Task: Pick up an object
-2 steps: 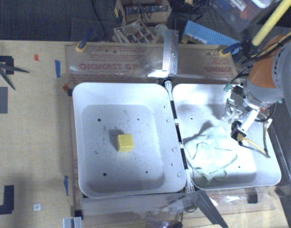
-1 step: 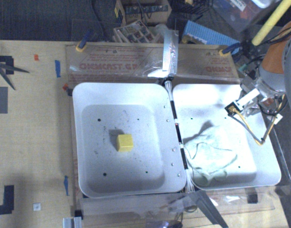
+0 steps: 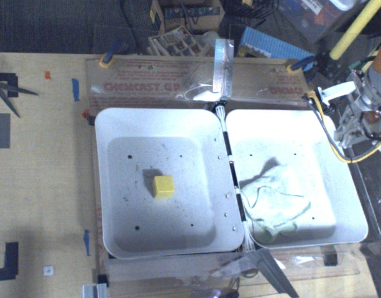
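Yellow block (image 3: 163,186) sits alone in the left bin (image 3: 115,129), pale cloth (image 3: 274,194) in the right bin (image 3: 339,228). Gripper (image 3: 364,113) hangs off right, honestly can't tell its state.

At the right edge the robot's end showed as a grey and silver metal wrist assembly (image 3: 364,113), cluttered and hard to read in detail. A flat white bracket (image 3: 337,92) stuck out from it on the left. A thin yellow cable (image 3: 330,138) looped down from that bracket and curled back beneath the metal parts. Dark thin wires ran among pale rods there. The hand itself was too blurred to make out.
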### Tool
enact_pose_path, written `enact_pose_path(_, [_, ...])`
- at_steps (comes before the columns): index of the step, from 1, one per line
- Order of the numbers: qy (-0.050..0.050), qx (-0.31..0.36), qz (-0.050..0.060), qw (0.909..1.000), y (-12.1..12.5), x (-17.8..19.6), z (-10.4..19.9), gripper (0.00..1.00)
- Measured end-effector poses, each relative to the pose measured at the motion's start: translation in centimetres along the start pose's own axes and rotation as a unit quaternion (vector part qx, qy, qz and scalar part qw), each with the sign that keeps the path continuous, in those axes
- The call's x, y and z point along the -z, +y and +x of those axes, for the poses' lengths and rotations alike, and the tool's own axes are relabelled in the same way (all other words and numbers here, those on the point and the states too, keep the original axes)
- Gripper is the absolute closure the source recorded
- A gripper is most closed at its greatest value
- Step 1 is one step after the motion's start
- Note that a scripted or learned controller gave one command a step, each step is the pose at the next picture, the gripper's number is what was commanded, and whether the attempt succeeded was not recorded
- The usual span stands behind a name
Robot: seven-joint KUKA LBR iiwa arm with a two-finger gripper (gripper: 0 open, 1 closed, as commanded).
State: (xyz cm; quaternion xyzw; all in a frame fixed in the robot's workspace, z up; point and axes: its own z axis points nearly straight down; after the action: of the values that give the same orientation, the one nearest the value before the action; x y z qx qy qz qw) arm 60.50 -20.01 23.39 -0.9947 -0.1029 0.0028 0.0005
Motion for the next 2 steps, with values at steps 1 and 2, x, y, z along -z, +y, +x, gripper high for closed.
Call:
enact_pose_path(1, [0.0,0.001,0.001,1.0,-0.6,-14.0,2.5,1.0])
enact_pose_path(2, [-0.001,-0.002,0.002,1.0,0.0,-12.7,-0.9,1.0])
